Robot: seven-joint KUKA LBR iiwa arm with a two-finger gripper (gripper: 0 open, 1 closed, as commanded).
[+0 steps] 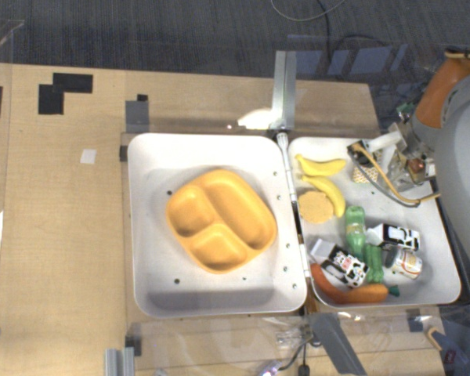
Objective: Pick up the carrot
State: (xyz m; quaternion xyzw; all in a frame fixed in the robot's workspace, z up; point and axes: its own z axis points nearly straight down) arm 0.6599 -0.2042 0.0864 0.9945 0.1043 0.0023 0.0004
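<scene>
Carrot (359, 293) down at the near edge of the right bin (446, 276), lying flat, long way along that edge, partly under a cow-print toy (346, 265). Well apart from the gripper (397, 161), up by the far right corner. Gripper: can't tell, too blurry. One carrot, two bananas (323, 177), one green bottle (355, 227), one yellow tray (219, 218) in the left bin (153, 288).

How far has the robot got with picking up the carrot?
Nothing looks done yet. The carrot lies at the front edge of the right bin, partly under a small black-and-white toy. The gripper is over the back of that bin, away from the carrot. It must move over, go down, grab it and lift.
</scene>
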